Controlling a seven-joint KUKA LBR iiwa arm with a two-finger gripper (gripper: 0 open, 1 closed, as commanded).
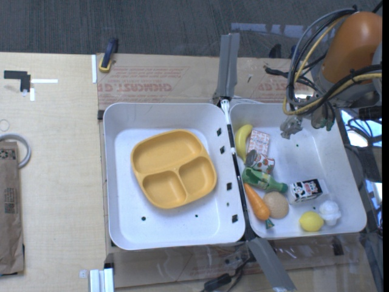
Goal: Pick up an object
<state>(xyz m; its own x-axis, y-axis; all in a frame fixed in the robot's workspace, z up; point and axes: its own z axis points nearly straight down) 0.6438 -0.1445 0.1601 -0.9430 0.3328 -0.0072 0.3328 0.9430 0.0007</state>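
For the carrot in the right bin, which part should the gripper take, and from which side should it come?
Probably the thick orange middle of the carrot, from straight above, fingers across its width. It lies flat, slanting, with the bin's left wall and a tan round item close on either side, so a side approach looks blocked.

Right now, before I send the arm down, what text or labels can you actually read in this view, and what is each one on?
"CHEMCOST" or similar, red print seen upside down on the cardboard sheet behind the bins: only partly legible.
Black print on the brown paper bag at left: too small to read.
Printed snack packet in the right bin: blurred, unreadable.
Small black-and-white carton: cow-pattern markings, no readable words.
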